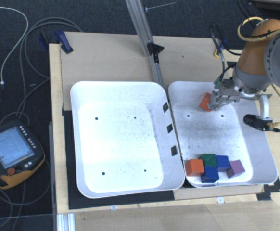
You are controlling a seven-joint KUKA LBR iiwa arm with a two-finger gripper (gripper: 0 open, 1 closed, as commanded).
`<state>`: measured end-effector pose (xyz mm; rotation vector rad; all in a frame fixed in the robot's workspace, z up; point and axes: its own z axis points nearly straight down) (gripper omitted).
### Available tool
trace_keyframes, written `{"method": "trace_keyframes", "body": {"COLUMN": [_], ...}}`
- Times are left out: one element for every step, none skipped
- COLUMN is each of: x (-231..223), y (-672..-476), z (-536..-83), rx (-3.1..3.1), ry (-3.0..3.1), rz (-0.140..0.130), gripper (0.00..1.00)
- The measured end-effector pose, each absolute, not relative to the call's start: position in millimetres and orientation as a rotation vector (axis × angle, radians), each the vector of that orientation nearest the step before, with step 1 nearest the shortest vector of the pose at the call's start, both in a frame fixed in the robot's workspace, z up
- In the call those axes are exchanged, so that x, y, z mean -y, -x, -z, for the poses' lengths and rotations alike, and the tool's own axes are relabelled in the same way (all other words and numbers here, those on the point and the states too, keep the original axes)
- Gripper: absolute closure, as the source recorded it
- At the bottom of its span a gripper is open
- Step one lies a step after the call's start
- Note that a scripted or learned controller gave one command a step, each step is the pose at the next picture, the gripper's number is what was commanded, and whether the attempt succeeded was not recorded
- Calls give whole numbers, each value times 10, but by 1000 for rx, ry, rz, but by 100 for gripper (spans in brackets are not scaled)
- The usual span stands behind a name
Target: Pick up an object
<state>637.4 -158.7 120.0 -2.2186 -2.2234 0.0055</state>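
An orange block lies in the upper part of the right bin, tilted and partly hidden by the gripper. The gripper hangs low over the bin floor, right against the block's right side. Whether the block sits inside the gripper cannot be made out. A cluster of blocks rests along the right bin's front wall: an orange one, a green one, two blue ones and a purple one.
The left bin is beside the right one, with black clips along the shared rim. A slanted aluminium post rises behind the bins. A black cable connector hangs from the arm over the right bin's edge.
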Motion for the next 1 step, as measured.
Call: {"method": "trace_keyframes", "body": {"x": [1579], "y": [-6384], "z": [-1204], "rx": [2225], "ry": [2219], "rz": [-2], "gripper": [0]}}
